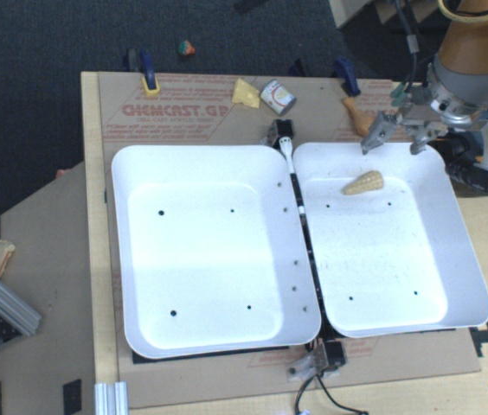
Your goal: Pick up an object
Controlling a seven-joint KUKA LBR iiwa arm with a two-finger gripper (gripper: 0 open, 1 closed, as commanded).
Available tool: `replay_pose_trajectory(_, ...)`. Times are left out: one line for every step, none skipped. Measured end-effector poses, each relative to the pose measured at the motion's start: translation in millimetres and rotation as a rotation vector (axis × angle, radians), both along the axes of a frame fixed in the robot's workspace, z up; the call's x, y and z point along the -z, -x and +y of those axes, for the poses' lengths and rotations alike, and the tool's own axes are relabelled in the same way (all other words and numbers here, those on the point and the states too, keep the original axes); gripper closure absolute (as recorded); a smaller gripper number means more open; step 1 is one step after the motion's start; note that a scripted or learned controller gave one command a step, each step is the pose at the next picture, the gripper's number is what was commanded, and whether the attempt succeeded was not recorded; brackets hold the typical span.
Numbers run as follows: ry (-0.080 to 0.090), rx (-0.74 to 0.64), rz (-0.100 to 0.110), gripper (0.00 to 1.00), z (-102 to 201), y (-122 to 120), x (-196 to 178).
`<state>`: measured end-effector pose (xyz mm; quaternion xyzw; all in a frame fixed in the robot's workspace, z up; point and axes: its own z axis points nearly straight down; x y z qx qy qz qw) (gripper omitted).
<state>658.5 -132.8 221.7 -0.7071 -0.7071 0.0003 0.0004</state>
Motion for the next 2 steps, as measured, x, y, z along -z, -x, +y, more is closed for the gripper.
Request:
replay_pose_trajectory(-0.002,0.003,0.009,0.00,-23.6,-1.1,145.6)
replay_pose_trajectory(0.002,0.000,-0.005,1.00,-23.1,-5.3,125.1)
